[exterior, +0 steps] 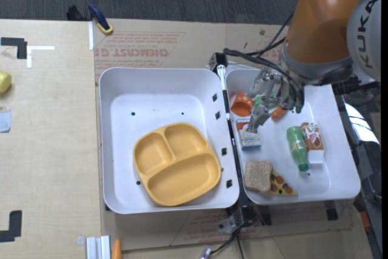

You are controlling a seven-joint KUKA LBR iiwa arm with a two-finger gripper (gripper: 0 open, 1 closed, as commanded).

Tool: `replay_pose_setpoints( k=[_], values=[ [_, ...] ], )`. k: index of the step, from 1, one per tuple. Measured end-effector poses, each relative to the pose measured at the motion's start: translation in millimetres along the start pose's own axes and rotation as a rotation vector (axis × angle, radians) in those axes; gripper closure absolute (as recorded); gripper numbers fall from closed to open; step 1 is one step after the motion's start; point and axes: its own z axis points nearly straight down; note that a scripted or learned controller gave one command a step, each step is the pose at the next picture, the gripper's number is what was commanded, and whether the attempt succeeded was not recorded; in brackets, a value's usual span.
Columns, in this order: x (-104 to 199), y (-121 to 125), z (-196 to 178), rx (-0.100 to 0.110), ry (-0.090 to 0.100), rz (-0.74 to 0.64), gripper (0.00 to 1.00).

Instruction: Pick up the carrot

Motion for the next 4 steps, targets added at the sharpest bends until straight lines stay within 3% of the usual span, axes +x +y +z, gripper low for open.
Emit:
replay_pose_setpoints(
  k=[1,2,3,4],
  values=[
    [58.0,23.9,39.6,0.000,0.000,0.076,0.00],
    [121.5,82.4,39.6,0.000,0.001,0.236,0.00],
    [98.9,41.8,39.4,0.000,-0.002,0.282,0.00],
    [110.7,97.6,108.5,-0.001,0.000,0.453,0.00]
  ],
)
